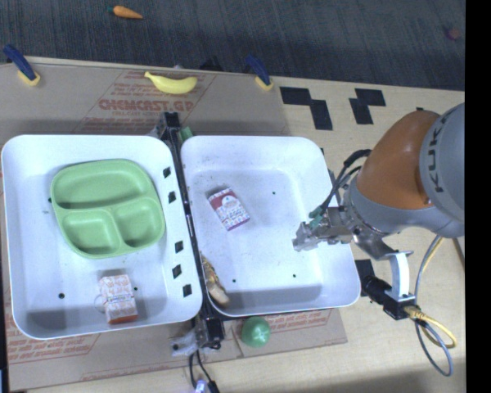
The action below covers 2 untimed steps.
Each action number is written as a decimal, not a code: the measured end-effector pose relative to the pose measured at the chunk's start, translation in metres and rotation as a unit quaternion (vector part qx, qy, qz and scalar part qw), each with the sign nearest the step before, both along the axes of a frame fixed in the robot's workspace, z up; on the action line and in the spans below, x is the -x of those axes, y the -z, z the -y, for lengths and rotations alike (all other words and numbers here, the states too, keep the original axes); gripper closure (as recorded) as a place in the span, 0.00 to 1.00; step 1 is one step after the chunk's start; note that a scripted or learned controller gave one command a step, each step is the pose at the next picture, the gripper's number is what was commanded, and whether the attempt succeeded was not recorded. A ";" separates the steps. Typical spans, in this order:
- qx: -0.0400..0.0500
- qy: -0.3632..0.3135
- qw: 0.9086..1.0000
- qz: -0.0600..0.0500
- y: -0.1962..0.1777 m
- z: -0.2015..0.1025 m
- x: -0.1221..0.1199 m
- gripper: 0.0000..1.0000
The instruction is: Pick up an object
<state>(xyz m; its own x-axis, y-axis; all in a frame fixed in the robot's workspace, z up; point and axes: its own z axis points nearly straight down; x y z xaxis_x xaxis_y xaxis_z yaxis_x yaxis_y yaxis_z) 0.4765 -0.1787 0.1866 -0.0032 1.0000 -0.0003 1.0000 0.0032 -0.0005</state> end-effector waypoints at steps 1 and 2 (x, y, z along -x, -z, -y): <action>0.000 0.000 1.000 0.000 0.000 -0.001 0.000 0.00; -0.001 -0.002 1.000 -0.001 0.096 -0.025 -0.077 0.00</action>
